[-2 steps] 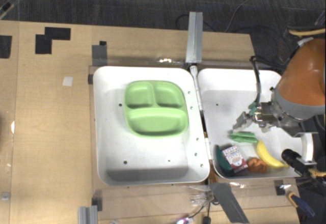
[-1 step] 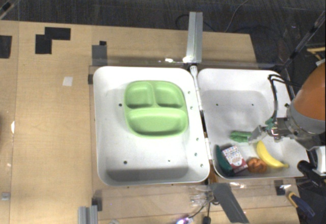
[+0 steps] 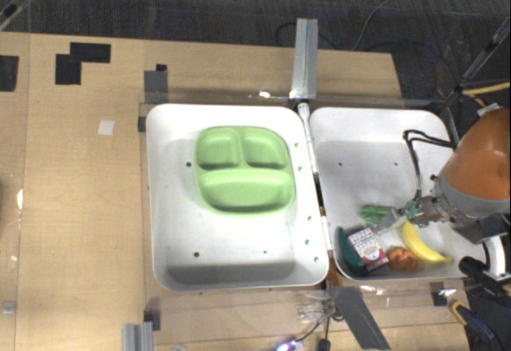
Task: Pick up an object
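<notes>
Here, the gripper (image 3: pixel 411 211) hangs low in the right bin (image 3: pixel 363 154), near its front edge, just above the upper end of a banana (image 3: pixel 421 244); how far it is open cannot be told. Just left of the banana lie a small reddish-brown object (image 3: pixel 402 258), a white carton (image 3: pixel 367 246) and a green wrapper (image 3: pixel 377 215). The left bin (image 3: pixel 172 198) holds a green divided plate (image 3: pixel 243 168)

The arm (image 3: pixel 479 162) is cut off by the right edge, its gripper (image 3: pixel 417 210) partly hidden
</notes>
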`<state>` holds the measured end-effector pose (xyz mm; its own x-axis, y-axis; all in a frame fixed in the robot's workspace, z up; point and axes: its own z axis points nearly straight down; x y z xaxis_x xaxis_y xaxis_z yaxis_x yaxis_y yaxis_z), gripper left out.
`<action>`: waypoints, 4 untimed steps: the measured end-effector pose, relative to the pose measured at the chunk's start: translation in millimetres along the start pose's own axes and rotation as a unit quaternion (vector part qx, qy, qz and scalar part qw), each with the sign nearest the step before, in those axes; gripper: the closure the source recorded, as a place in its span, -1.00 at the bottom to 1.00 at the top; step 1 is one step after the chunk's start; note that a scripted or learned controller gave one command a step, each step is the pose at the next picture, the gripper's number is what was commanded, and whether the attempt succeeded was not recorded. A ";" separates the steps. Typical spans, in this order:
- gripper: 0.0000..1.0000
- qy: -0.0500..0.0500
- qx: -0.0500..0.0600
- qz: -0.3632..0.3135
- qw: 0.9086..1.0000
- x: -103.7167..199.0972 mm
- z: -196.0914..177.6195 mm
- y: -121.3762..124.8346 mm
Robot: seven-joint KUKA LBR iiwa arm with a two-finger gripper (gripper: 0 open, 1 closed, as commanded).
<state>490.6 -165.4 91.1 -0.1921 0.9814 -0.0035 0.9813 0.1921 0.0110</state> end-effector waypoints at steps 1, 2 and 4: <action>1.00 0.001 -0.004 -0.001 1.000 1.9 -11.9 3.8; -1.00 0.001 -0.004 -0.001 1.000 1.8 -11.8 3.6; -1.00 0.001 -0.001 0.032 0.999 -26.7 0.0 -3.6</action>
<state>492.2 -192.3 91.2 -0.1292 0.9916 -0.0003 0.9915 0.1292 0.0141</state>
